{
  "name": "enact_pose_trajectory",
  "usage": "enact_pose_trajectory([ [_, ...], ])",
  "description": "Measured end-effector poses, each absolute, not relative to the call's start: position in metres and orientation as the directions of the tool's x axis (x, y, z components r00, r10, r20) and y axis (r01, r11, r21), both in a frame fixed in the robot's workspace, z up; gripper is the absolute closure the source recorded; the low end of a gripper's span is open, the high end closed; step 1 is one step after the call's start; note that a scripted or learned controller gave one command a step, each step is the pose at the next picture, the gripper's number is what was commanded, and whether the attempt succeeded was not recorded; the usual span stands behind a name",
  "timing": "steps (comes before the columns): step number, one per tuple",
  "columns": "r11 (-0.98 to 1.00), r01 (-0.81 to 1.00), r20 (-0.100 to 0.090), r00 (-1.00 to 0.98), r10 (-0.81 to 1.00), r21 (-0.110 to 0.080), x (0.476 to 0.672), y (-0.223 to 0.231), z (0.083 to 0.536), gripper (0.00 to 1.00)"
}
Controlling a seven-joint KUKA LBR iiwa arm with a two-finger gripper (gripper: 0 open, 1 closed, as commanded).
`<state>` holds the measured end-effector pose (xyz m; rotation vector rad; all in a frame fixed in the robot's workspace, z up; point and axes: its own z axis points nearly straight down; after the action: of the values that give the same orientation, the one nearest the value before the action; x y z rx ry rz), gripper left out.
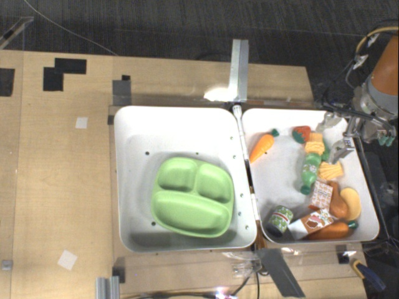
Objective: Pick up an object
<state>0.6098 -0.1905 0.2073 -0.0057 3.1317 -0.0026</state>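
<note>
Hanging over the right bin's (373, 226) far-right corner, the gripper (341, 143) sat low near the rim, w/ the grey arm (380, 98) and its orange band coming in from the right edge. Nothing showed between the fingers; whether jaws were wide or narrow, couldn't tell, too blurred and small.

Right bin held the toy food, all loose. Orange carrot (262, 146) lay tilted near the left wall, well apart from the rest. Along the right side ran a cluster: red piece (302, 132) at the far end, yellow corn-like piece (315, 146) just beside it, then a green bottle (309, 170) lying lengthwise below. A yellow ridged piece (332, 169) sat just beside the gripper tips, approx. touching the bottle. Below that, a small printed carton (322, 194), an orange-yellow gourd shape (346, 203), a second printed box (313, 222) and a long orange veg (330, 230) at the near wall. Green-labelled can (280, 218) lay on its side near the near-left corner.

Left bin (134, 136) held one green divided plate (192, 195), 3 compartments, flat, approx. mid-bin toward the near side.

Both bins sat side by side, touching, on the wood bench (56, 167).
</note>
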Motion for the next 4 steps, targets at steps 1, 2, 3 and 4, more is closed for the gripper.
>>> enact_pose_trajectory([
  [1, 1.0, 0.017, -0.041, -0.999, 0.016, -0.011, 0.636, -0.205, 0.116, 0.0],
  [2, 0.997, 0.074, -0.055, -0.996, 0.074, -0.009, 0.621, -0.185, 0.11, 0.0],
  [3, 0.986, 0.165, -0.013, -0.986, 0.165, 0.001, 0.602, -0.167, 0.089, 0.0],
  [4, 0.948, 0.317, -0.013, -0.948, 0.317, 0.006, 0.61, -0.08, 0.089, 0.0],
])
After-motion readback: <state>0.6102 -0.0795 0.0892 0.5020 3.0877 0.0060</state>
